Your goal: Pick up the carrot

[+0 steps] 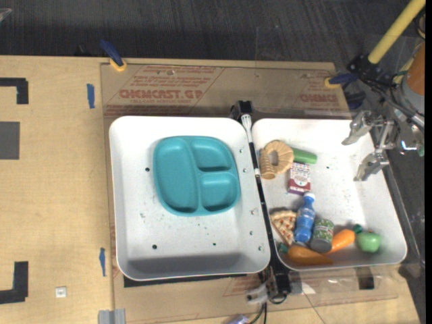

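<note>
The carrot [342, 239], orange with a small green top, lies near the front right corner of the right bin [378, 201]. It is wedged between a dark can [322, 234] and a green apple [369, 241]. My gripper [362, 151] hangs over the bin's right rim, well behind the carrot. It is open, its two metal fingers [354, 129] spread apart with nothing between them.
A teal divided plate [196, 174] lies in the left bin [135, 235]. The right bin also holds a blue bottle [305, 219], a pizza slice [283, 223], a long orange piece [307, 254], a red carton [300, 178], a round tan toy [275, 158] and a green stick [304, 156].
</note>
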Controlling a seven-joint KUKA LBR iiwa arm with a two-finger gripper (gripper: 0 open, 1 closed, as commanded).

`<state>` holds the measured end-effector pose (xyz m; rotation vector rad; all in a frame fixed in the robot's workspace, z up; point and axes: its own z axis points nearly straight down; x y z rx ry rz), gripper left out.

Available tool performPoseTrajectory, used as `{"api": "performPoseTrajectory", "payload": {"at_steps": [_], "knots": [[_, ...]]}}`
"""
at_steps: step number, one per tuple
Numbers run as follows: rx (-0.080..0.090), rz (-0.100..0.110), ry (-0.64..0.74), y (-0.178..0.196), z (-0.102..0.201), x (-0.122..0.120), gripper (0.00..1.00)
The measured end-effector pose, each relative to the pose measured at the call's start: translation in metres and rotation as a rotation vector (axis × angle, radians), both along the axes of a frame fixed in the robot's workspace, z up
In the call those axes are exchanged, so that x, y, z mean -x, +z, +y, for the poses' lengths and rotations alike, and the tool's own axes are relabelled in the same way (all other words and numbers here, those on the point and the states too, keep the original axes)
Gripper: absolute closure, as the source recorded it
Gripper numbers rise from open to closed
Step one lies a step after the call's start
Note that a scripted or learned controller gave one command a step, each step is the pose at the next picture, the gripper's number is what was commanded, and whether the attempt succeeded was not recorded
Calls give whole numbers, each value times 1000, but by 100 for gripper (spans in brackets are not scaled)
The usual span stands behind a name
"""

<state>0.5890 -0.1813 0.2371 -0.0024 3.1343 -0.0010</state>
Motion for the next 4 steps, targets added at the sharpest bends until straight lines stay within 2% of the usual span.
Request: {"api": "performPoseTrajectory", "payload": {"at_steps": [1,2,3,4], "knots": [[-2,8,-21,-86,3,54,0],[-1,6,98,-97,11,101,0],[-1,6,321,-125,12,99,0],[8,-4,749,-147,9,95,0]]}}
